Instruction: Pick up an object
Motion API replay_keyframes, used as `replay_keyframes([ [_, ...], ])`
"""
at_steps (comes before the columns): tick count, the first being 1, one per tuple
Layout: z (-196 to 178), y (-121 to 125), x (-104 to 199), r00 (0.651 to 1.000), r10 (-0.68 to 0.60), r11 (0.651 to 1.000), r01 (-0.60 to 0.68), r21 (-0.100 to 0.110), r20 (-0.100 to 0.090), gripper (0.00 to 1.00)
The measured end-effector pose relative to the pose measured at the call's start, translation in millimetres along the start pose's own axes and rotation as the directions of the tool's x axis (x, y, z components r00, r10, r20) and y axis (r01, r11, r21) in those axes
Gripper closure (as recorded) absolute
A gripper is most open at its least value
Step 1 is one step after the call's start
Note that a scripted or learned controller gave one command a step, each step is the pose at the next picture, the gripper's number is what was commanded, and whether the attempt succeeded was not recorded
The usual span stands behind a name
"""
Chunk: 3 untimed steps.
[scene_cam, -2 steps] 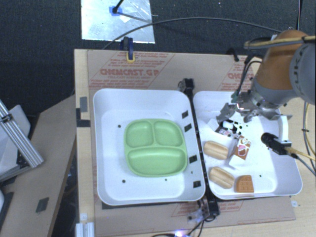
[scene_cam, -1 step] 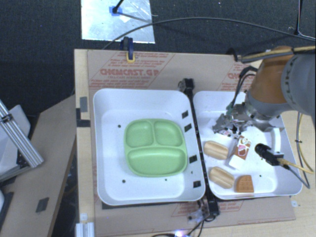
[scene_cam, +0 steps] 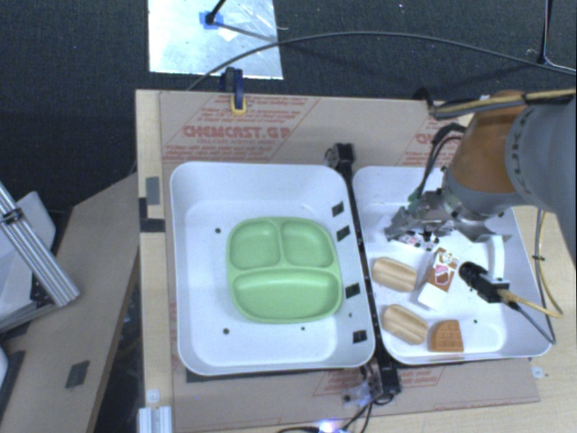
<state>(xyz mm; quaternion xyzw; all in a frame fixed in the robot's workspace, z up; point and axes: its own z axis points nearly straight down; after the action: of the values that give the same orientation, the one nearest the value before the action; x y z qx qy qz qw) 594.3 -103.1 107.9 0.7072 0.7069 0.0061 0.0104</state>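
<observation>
Closest to the end effector (scene_cam: 407,225): a tan bun-shaped piece (scene_cam: 394,273), lying flat just below it in the view, apart from it. To the lower right of the end effector, a small red-and-white carton (scene_cam: 442,271), tilted, close against the right end of that bun; touching or merely beside, hard to tell. Farther down from the end effector, near the bin's front wall, a second tan bun (scene_cam: 405,324), with a brown waffle-patterned square (scene_cam: 445,336) just to its right. All four inside the right bin (scene_cam: 383,192), the same bin as the end effector, itself hanging low over the upper middle of the bin floor. None of the four seen in its grasp. Clenched or released: cannot tell from this slant. Up and to the right of the end effector, the grey arm (scene_cam: 527,156) with its orange band, reaching in across the bin's right side. Well to the left of the end effector, past the adjoining walls, the left bin (scene_cam: 203,197), carrying a green three-compartment plate (scene_cam: 284,269) flat at its centre. Beneath both bins, the worktop (scene_cam: 297,120), covered by a brown printed sheet. Far up and left of the end effector, a blue clamp (scene_cam: 234,84) at the back edge of that sheet.
</observation>
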Motion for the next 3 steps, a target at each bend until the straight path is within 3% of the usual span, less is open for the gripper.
replay_keyframes([
  [1, -12.0, 2.8, -1.8, 1.000, 0.001, 1.000, -0.001, -0.009, 0.004, 1.00],
  [2, -75.9, 8.2, -6.1, 1.000, -0.004, 1.000, 0.004, 0.016, -0.005, 1.00],
  [3, -140.5, 9.5, -3.9, 1.000, -0.005, 1.000, 0.005, 0.015, -0.005, 1.00],
])
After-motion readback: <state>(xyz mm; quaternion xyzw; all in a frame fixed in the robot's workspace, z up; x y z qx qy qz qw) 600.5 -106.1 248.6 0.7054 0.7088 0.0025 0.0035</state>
